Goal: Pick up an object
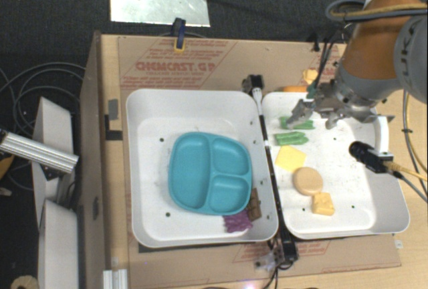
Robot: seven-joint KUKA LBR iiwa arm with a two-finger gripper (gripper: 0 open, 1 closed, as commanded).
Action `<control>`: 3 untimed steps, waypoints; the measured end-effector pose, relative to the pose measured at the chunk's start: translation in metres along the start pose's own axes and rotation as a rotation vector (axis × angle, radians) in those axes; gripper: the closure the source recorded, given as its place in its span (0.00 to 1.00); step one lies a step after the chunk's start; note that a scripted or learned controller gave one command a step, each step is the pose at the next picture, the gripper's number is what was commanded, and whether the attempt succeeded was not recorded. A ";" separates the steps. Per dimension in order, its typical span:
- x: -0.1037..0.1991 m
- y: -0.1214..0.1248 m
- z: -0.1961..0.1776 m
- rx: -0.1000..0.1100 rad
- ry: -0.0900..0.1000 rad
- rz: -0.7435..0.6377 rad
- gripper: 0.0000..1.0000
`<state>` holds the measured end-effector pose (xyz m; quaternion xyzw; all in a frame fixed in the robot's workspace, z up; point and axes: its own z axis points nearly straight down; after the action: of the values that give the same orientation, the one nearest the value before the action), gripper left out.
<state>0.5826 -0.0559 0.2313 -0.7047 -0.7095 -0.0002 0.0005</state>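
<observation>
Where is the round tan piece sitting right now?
The round tan piece lies in the right bin, just below the yellow slice and up-left of the yellow block.

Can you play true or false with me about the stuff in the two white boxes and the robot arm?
1. The blue plate sits in the left bin. True.
2. The blue plate has food on it. False: its compartments look bare.
3. The gripper hovers over the right bin, near the green pieces. True.
4. The round tan piece lies in the left bin. False: it lies in the right bin, beside the yellow slice.
5. A purple thing lies by the plate's near edge. True.
</observation>
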 end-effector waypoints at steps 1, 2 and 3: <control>-0.035 -0.063 0.052 0.007 -0.001 0.011 0.00; -0.047 -0.068 0.151 0.001 -0.001 0.007 0.00; -0.032 0.061 0.145 -0.012 -0.002 -0.002 0.00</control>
<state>0.6435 -0.0872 0.0863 -0.7042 -0.7100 -0.0039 -0.0043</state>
